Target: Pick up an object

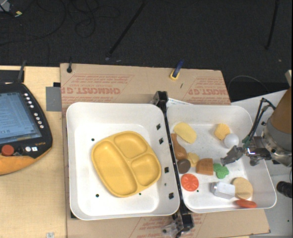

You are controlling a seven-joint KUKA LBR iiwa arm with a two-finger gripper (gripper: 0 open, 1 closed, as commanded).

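From above, the arm (280,128) reaches in over the right bin (258,128), its claw (234,155) low above the bin floor. Whether the claw is spread or closed cannot be told, and nothing shows between its tips. Just left of the claw lies the green object (221,171), with a brown block (204,166) touching it on its far side. A white ball (231,140) sits just above the claw, a yellow lump (222,131) beside the ball. The red disc (189,183) lies further left of the green object. Left of the right bin, the left bin (79,182) holds a yellow divided tray (125,162). A tablet controller (15,128) rests on the surface (27,207), well left of that bin.
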